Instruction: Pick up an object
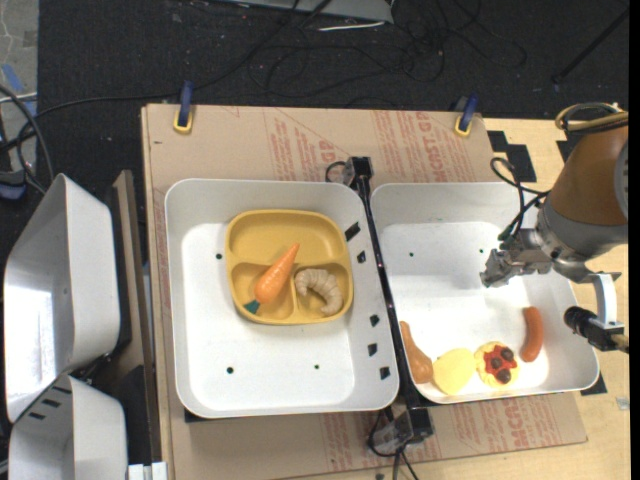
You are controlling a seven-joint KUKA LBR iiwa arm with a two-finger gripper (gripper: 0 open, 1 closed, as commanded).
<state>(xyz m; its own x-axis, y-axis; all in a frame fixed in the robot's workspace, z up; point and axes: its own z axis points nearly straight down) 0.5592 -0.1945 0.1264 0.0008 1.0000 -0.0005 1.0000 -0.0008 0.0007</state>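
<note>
My gripper [497, 271] hangs over the right side of the right bin [440, 238], above bare floor. Its fingertips are small and dark. Toy food lies along the bin's near side: a red-orange sausage [532, 333] below and right of the gripper, a small tart with red and dark berries [497, 361], a pale yellow round piece [454, 370], and an orange-brown drumstick-like piece [414, 354] by the divider. None of these touches the gripper.
The left bin [200, 368] holds a yellow divided plate [250, 233] with a toy carrot [276, 273] and a pale shrimp [321, 287]. A black divider [375, 268] runs between the bins. Cables lie beyond the bench's far edge.
</note>
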